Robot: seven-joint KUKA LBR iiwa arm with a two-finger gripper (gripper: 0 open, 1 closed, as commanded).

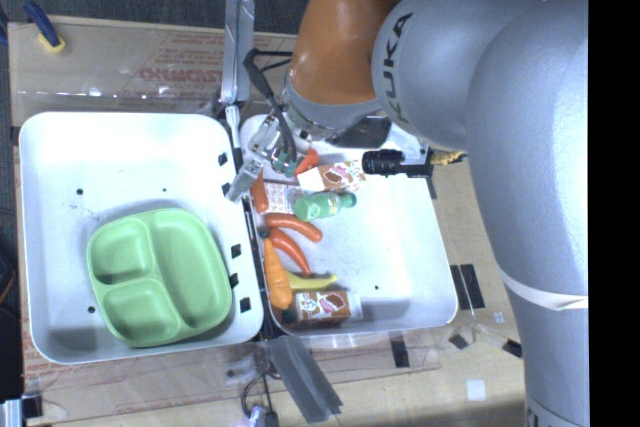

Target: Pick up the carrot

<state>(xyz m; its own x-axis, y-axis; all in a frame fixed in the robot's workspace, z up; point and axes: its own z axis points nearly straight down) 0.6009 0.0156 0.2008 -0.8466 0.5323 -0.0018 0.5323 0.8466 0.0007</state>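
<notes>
The carrot (276,277) is an orange tapered piece lying lengthwise along the left wall of the right bin (420,255), toward its near end. My gripper (262,160) hangs over the far left corner of that bin, above the pile of items and well behind the carrot. A small orange item (260,196) lies just below the gripper's tip. Nothing shows as held. The arm's large grey body and orange band (335,40) cover the bin's far right part.
Beside the carrot lie two red-orange sausages (296,228), a green bottle (323,206), a snack packet (341,177), a yellow piece (314,283) and a brown packet (322,306). The left bin (60,155) holds a green divided plate (158,275).
</notes>
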